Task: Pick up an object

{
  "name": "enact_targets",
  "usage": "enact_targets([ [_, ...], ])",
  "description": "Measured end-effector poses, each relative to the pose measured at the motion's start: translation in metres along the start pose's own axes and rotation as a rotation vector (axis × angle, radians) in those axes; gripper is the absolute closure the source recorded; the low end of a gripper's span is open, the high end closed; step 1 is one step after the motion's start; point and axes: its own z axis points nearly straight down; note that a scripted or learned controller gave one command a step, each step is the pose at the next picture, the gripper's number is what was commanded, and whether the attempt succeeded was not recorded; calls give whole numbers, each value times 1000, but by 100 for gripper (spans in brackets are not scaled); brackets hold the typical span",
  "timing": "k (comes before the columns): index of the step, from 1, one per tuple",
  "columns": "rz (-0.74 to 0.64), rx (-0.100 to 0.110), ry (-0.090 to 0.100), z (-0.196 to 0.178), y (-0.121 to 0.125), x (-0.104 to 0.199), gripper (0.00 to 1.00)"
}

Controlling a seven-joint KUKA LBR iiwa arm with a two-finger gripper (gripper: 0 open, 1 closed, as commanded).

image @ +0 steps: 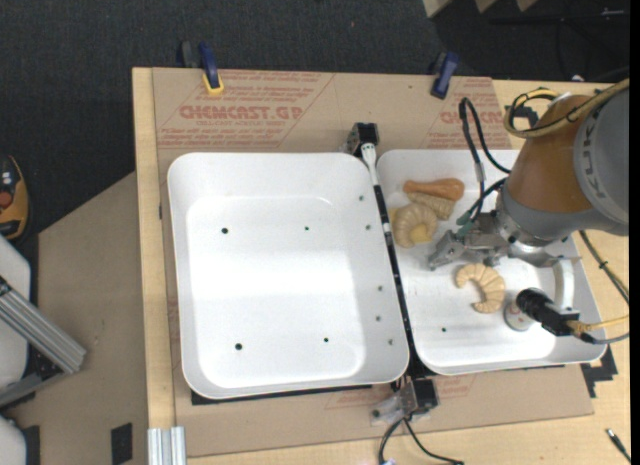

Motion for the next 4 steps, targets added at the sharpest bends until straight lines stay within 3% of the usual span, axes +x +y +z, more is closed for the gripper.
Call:
enact_targets([
  [1, 4, -4, -1, 3, -80, 33, 0],
  [2, 5, -16, -5, -9, -75, 32, 100],
  [3, -9, -35, -4, -107, 54, 107, 100],
  [4, -3, -19, -6, -100, 74, 165, 100],
])
